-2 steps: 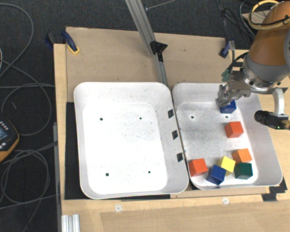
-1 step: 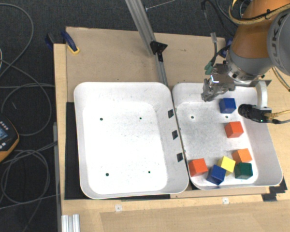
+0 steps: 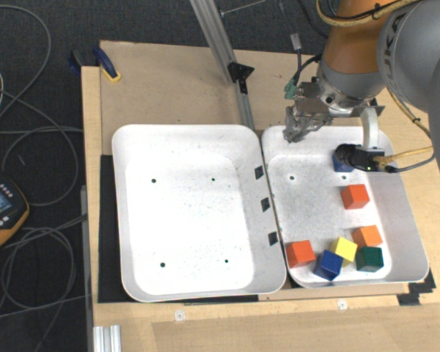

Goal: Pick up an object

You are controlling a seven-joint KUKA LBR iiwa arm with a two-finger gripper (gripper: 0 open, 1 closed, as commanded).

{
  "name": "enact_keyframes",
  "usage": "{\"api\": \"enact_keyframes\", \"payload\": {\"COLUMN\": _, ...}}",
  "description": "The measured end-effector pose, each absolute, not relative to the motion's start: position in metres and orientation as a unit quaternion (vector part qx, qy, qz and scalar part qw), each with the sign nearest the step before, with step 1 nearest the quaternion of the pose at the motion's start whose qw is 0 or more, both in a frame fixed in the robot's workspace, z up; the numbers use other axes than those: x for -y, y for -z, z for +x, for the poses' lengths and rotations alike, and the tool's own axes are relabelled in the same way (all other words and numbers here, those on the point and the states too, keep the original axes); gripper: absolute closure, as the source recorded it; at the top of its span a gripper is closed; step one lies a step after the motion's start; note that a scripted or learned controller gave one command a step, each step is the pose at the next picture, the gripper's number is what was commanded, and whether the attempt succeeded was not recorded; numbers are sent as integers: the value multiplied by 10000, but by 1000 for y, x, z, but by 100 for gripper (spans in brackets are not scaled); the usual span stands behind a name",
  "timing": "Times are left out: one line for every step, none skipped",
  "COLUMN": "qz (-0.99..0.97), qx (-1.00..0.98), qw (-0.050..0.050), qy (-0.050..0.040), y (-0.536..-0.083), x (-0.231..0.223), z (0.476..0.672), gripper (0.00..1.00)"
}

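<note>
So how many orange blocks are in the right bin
3: one orange block mid-bin, one nearer the front by the green block, one at the front left. The arm may hide more.

No text, label, brand, number or sign can be read here. The handheld device [image 3: 0, 207] at the left edge shows a lit screen with small marks that may be figures or icons, but they are too blurred to make out. The coloured blocks and the two white bins carry no legible print, and the dark dots on the left bin [image 3: 125, 149] floor are plain marks, not characters.
</note>
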State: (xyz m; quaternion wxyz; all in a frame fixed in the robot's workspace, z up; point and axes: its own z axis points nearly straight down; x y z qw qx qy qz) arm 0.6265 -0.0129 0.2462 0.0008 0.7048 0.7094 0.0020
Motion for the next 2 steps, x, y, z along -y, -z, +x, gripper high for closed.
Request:
{"api": "enact_keyframes", "payload": {"qz": 7050, "qx": -7092, "qw": 3, "qy": -19, "y": -253, "x": -34, "z": 643, "gripper": 100}}
{"api": "enact_keyframes", "payload": {"qz": 7049, "qx": -7093, "qw": 0, "qy": -18, "y": -253, "x": -89, "z": 657, "gripper": 100}}
